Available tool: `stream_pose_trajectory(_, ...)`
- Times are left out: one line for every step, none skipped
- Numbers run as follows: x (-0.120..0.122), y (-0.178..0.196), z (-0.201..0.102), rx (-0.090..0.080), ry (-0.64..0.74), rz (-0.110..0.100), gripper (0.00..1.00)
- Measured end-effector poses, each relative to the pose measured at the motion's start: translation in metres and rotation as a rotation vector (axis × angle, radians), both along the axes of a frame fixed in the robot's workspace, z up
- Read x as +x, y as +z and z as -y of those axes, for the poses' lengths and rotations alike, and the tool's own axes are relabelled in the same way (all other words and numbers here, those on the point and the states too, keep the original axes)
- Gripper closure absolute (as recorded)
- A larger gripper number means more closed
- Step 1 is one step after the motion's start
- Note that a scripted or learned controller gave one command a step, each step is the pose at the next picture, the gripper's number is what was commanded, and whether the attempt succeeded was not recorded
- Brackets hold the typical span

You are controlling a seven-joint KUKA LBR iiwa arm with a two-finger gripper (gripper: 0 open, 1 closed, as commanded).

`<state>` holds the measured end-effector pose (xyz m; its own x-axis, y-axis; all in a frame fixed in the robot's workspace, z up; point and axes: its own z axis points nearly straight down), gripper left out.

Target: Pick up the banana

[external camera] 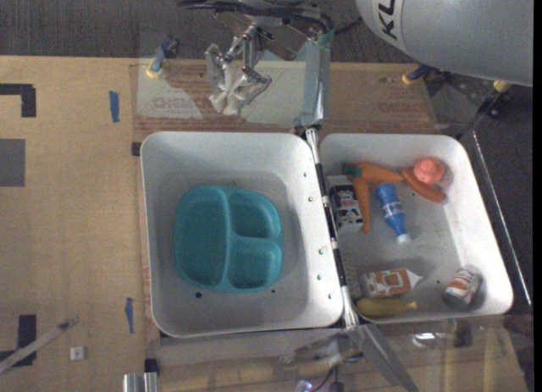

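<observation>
The pincer (240, 85) hangs above the tabletop behind the left bin (161, 238), raised out of the way, it seems, so both bins lie in open sight; whether its fingers are spread or pressed together I cannot tell. The banana (385, 306) lies flat at the near edge of the right bin (491, 238), just beside a small carton (391, 281), well apart from the pincer, diagonally across from it.

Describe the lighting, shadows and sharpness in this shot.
Camera view: soft overhead light, with the left bin shading its floor around the teal tray; the arm looms large and softly focused; the gripper looks slightly blurred; the banana reads small, dim.
</observation>
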<state>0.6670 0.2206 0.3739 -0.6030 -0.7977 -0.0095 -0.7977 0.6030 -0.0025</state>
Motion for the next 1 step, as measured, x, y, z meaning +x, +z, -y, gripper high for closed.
stream_pose_trajectory(0.0017, 0.0136, 0.0006, 0.008, -0.005, 0.010, 1.00)
